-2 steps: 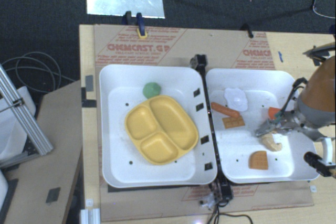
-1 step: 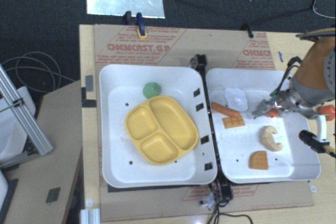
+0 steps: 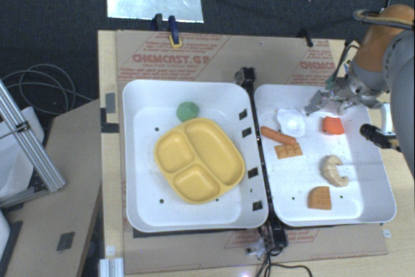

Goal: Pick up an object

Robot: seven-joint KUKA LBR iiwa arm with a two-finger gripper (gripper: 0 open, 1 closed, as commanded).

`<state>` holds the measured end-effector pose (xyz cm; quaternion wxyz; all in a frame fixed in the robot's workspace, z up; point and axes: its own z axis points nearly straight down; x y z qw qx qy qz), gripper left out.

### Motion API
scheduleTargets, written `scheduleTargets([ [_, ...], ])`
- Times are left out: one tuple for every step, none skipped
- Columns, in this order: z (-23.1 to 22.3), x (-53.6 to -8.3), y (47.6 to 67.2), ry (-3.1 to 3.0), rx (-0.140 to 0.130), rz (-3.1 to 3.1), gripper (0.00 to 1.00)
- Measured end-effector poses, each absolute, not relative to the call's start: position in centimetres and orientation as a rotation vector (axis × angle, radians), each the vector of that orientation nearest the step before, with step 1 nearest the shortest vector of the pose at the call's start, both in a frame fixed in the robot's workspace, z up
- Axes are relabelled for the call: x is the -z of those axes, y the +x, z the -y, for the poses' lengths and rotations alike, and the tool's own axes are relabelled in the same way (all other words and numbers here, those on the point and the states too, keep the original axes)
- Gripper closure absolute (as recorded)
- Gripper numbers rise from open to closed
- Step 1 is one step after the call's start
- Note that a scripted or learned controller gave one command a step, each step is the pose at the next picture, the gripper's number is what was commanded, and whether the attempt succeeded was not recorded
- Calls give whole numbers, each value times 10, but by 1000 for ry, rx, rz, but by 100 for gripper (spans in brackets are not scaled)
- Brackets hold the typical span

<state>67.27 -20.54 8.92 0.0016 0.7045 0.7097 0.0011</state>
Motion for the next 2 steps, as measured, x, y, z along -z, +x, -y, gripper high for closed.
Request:
scheduleTargets([
  [193, -327, 651, 2200, -17, -2214, 0],
  [146, -86, 624, 2223, 8, -2236, 0],
])
